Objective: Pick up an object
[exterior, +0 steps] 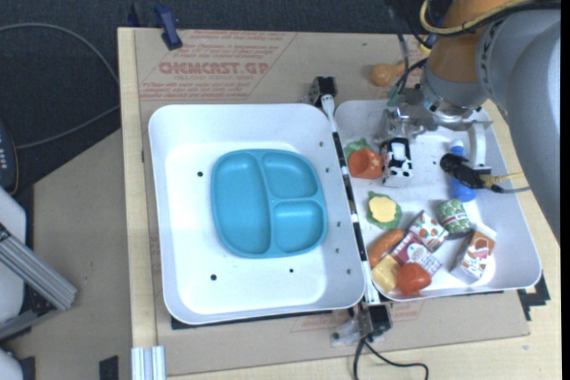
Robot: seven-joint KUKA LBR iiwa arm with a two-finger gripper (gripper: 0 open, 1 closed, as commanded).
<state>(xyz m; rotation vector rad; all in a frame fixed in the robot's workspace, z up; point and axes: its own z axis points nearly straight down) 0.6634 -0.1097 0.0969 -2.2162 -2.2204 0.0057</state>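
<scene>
**Claw hanging over the black-and-white toy in the right bin**

The grey arm (pixel 525 40) is reaching in from the upper right of the frame, its orange band (pixel 468 22) showing above the wrist. The claw (pixel 398 133) is hovering at the upper left of the right bin (pixel 525 258), right over a small black-and-white toy (pixel 398 161), possibly a cow figure. Whether the claw is spread or pinching anything is not something this angle is revealing.

Just left of that toy, a red tomato-like piece (pixel 365 162) is lying. A yellow piece (pixel 383 209) is sitting below it, and small printed cartons (pixel 429 231) are clustering lower in the bin.

A blue divided plate (pixel 267 200) is resting in the left bin (pixel 178 138), mid-frame on the surface (pixel 142 218).
</scene>
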